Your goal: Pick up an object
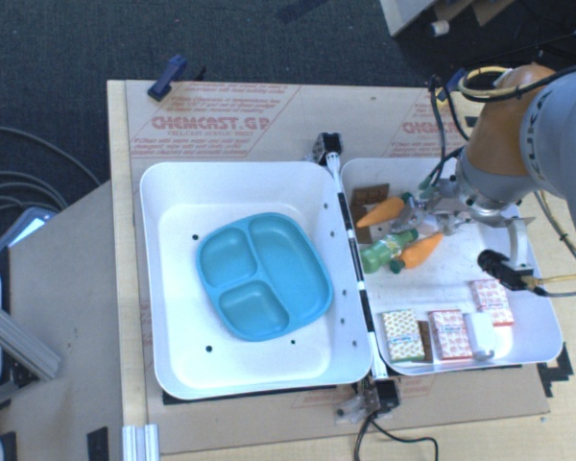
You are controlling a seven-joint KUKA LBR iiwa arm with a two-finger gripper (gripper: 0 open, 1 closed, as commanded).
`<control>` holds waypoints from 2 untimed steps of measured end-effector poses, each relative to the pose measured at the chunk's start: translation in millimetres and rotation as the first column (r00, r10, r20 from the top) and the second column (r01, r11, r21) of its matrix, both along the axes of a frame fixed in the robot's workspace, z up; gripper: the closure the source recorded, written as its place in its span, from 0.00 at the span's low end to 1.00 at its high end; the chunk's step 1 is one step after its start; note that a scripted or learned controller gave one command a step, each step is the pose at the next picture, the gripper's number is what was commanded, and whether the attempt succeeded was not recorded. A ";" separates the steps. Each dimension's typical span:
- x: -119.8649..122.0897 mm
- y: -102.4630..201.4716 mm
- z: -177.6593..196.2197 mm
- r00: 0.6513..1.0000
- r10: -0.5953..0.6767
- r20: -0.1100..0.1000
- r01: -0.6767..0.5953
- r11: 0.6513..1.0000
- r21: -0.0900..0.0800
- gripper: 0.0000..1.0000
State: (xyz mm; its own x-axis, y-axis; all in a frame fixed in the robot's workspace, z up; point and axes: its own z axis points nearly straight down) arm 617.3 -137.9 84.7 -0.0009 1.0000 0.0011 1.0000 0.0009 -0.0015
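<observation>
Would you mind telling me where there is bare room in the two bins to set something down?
Left bin: bare white floor rings the blue divided plate, widest along the near edge. Right bin: a small patch between the toy carrots and the small boxes; its far end is crowded by the gripper.

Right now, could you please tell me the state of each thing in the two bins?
Blue divided plate: flat in the left bin, nothing on it.
Two toy carrots: lying in the right bin, beside the gripper.
Small boxes: flat in a row along the right bin's near edge.
</observation>
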 end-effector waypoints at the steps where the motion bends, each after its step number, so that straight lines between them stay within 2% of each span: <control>1: 0.2 -0.1 10.1 1.000 0.000 0.000 0.000 1.000 0.000 1.00; 2: 0.0 -0.2 10.0 1.000 0.000 -0.001 0.000 1.000 0.000 0.00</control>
State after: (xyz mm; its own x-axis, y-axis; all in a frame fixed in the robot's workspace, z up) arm 617.3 -138.1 94.7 -0.0006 1.0000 0.0011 1.0000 0.0006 -0.0027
